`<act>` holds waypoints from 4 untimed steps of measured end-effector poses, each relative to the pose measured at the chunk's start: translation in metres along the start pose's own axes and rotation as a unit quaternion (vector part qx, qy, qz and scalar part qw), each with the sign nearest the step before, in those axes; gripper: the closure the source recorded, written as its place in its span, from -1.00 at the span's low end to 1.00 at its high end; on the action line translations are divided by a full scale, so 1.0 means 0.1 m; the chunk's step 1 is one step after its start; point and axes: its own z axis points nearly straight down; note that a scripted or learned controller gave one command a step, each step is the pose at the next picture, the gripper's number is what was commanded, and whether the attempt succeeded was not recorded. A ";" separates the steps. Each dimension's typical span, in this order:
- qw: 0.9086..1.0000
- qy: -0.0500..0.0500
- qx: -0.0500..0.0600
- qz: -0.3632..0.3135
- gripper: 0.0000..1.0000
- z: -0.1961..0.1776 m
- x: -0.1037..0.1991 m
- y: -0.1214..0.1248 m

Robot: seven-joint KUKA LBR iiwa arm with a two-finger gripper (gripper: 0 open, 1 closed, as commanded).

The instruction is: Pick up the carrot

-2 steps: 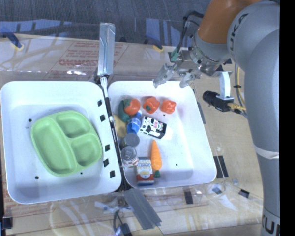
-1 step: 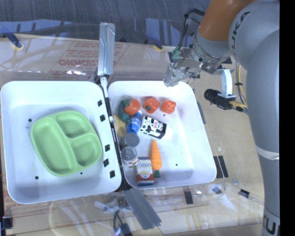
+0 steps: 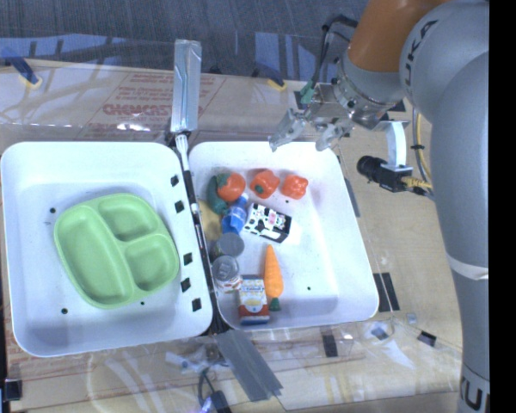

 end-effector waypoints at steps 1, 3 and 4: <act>1.000 -0.001 -0.013 0.004 -1.00 1.51 -0.25 -0.41; 1.000 0.001 -0.001 0.023 1.00 0.96 -0.45 -0.87; 1.000 0.000 -0.001 0.023 -1.00 0.96 -0.45 -0.87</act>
